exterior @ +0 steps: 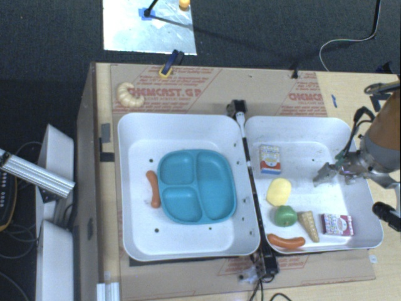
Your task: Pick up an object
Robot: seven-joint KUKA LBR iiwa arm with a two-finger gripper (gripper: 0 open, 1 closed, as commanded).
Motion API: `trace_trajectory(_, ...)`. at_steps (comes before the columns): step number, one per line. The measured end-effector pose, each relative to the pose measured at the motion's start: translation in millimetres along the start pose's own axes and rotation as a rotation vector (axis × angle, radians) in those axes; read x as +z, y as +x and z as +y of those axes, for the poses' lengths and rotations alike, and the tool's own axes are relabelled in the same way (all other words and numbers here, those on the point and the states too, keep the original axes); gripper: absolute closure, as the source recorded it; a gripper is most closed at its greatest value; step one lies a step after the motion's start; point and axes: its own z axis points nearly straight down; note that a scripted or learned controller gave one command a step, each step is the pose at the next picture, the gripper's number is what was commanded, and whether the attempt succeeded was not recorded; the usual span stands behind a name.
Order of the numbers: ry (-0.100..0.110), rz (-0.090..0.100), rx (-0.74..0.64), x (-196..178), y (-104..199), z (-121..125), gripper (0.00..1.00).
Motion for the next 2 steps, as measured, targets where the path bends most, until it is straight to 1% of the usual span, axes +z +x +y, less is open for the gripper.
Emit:
trace_trajectory(1,-0.005,-0.001,-0.002,-38.2,0.5,51.1,0.00)
trace_trajectory(2,-0.006,-0.001,-0.004,-39.0,15.4,128.7,0.00)
